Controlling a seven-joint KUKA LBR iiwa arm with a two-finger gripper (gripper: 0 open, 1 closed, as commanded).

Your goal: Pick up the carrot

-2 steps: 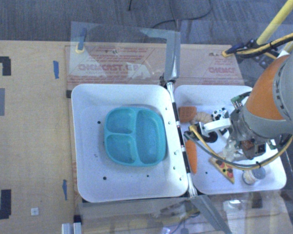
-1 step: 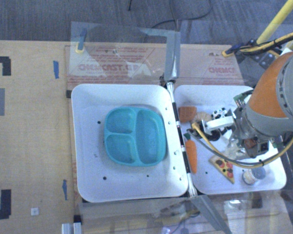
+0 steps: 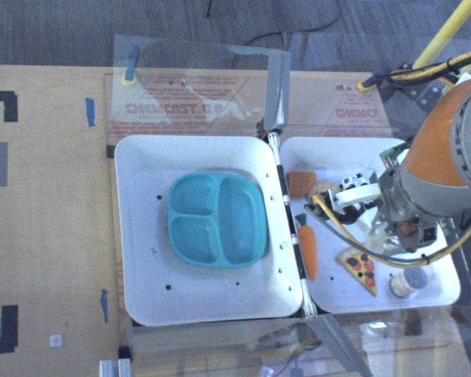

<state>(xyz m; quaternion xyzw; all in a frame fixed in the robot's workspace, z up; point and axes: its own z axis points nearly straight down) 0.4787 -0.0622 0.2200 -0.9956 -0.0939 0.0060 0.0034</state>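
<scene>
- Two white bins are sitting side by side on the table (image 3: 47, 210); the claw (image 3: 385, 230) is hanging over the right bin (image 3: 443, 293), and whether it is open or closed cannot be told.
- Lying well left of the claw, the carrot (image 3: 307, 249) is resting lengthwise against that bin's left wall, untouched.
- Just below the claw, a pizza slice toy (image 3: 360, 269) is lying flat.
- Far left of the claw, a teal divided plate (image 3: 217, 219) is occupying the left bin (image 3: 141, 171).
- Up and left of the claw, a brown block (image 3: 301, 183) is sitting.
</scene>
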